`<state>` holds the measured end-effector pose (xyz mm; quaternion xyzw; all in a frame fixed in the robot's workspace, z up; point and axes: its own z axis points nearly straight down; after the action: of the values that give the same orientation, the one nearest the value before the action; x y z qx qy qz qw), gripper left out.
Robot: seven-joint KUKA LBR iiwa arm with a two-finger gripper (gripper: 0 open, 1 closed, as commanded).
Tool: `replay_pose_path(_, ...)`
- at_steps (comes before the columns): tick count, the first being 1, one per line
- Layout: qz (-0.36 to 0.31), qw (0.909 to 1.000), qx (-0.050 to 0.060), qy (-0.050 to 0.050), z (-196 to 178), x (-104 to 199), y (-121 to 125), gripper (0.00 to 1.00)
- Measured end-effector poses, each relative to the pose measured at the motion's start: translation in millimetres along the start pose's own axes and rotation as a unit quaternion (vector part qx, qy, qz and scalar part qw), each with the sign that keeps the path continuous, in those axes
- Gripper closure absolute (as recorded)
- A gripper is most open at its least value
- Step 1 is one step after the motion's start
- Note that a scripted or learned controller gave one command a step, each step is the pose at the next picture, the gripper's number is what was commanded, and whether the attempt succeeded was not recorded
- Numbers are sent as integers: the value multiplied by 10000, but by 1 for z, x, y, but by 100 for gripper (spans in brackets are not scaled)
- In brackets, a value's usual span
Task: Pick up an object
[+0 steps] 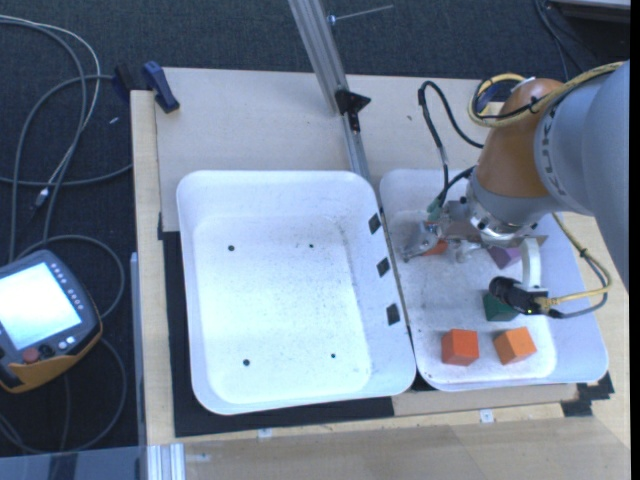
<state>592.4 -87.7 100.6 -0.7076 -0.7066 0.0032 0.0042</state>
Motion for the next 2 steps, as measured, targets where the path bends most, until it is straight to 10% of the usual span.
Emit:
replay_pose_path(1,-22,10000,-76,-8,0,5,58,0)
replay_pose_path(2,-1,10000,-21,1,1,4,9,0)
